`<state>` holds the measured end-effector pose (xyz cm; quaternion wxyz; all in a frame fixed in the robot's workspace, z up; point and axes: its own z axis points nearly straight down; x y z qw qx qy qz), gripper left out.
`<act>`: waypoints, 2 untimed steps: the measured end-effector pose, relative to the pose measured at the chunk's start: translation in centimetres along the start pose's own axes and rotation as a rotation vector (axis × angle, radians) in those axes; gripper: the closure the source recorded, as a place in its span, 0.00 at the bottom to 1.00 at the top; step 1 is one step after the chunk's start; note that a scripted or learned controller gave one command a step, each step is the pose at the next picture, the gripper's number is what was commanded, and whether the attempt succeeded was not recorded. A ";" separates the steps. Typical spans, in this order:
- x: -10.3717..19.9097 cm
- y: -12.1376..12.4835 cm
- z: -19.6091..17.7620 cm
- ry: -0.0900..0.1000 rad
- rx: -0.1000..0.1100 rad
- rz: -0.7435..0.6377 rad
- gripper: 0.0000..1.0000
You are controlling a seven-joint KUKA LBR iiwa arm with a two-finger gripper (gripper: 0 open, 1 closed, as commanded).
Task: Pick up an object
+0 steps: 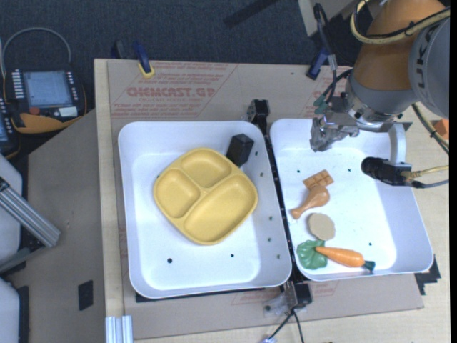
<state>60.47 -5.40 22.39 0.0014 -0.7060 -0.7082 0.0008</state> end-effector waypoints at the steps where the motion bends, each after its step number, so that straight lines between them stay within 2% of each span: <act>1: 5.1 -0.7 -1.0 0.001 -0.001 -0.002 1.00; 2: 9.9 -0.9 0.3 -0.001 0.000 0.001 1.00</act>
